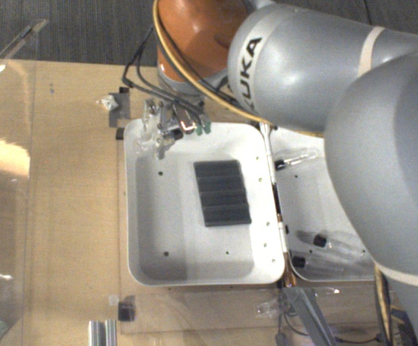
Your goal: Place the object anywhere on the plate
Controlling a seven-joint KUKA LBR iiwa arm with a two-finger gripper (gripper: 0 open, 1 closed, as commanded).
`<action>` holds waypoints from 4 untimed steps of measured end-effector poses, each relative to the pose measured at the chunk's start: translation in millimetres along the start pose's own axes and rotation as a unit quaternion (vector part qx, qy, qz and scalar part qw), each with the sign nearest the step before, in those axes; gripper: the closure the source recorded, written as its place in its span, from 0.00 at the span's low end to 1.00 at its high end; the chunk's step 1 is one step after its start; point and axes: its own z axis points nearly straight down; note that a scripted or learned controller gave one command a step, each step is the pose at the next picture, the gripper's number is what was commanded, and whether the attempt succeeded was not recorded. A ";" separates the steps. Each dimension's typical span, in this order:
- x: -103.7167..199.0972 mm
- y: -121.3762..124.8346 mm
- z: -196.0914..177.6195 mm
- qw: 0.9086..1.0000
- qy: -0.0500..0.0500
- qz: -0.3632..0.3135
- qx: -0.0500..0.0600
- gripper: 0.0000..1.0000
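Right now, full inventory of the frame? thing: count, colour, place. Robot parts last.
left bin: 1, white, centre of bench.
ridged plate: 1, dark grey, flat on the left bin's floor, right of its middle.
right bin: 1, white, against the left bin's right side, partly under the arm.
pen-like items: 2, clear with dark tips, in the right bin, one at its upper end, one lower down.
bench: 1, tan, under both bins.
small dark block: 1, on the bench below the left bin.
arm: 1, grey with orange band, from the right.
gripper: 1, over the left bin's top-left corner.
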 end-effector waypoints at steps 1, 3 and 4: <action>-4.3 -1.5 6.1 0.982 0.000 -0.188 0.000 1.00; -1.9 -8.3 6.6 0.848 -0.001 -0.529 -0.001 1.00; -1.4 -5.9 62.9 0.762 0.001 -0.648 -0.003 1.00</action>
